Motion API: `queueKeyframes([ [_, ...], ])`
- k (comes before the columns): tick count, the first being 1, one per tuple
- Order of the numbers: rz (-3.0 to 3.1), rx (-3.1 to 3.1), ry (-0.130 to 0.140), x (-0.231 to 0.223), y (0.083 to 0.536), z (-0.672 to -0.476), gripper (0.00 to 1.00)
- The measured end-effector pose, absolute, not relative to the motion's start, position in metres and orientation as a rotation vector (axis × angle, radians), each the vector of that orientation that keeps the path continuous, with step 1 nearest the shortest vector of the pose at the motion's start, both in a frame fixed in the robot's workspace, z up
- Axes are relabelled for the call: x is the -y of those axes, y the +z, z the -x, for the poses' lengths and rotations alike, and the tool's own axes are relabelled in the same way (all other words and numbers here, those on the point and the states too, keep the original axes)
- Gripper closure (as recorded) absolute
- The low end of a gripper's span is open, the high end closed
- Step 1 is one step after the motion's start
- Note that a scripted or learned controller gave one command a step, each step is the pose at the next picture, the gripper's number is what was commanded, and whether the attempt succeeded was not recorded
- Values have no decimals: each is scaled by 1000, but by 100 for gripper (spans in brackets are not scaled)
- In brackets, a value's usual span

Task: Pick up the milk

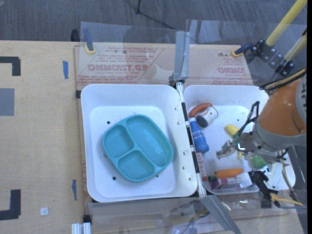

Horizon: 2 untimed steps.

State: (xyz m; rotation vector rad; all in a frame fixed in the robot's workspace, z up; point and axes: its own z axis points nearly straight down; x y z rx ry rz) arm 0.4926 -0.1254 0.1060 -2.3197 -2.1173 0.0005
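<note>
Two shallow white bins sit side by side on a wooden bench. The left bin (92, 130) holds a teal divided plate (138, 146) with three compartments, lying near its centre. In the right bin (229, 96), a blue bottle (199, 136) lies along the 9 o'clock wall, a white cup (207, 116) at 11 o'clock, and an orange carrot (229, 172) toward 6 o'clock. The grey arm's gripper (228, 149) hangs over the bin's centre.

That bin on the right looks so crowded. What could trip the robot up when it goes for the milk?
The blue milk bottle lies flat against the right bin's left wall, so a finger may not fit beside it. The white cup and hot dog crowd its top end, and the gripper could nudge them instead.
</note>
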Motion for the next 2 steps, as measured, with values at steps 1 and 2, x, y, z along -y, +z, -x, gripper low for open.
queueKeyframes([
  [1,2403,2024,0,72,184,-526,0],
  [2,2655,1687,-8,95,88,-555,0],
])
